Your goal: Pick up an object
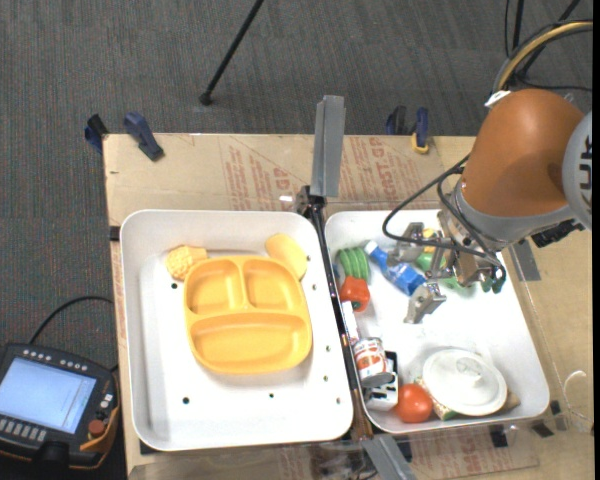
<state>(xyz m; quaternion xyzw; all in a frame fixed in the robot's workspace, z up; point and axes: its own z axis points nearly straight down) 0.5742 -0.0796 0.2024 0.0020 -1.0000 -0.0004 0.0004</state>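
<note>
Where the gripper (427, 301) hangs, fingers spread and holding nothing, the blue bottle (400, 271) lies just left, long axis slanting up-left to down-right.

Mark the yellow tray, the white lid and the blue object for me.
Yellow tray (248, 320), camera view, on its wide lower compartment.
White lid (465, 380), camera view, near its centre.
Blue object (400, 273), camera view, on its middle.

Two white bins sat on the worktop: the left bin (145, 368) and the right bin (525, 343). The left held one yellow divided tray (248, 315) and two yellow pieces (185, 260) (287, 253). The right held two red items (354, 290) (414, 402), one white lid (464, 380), one green item (354, 262), one blue item (397, 271).
</note>
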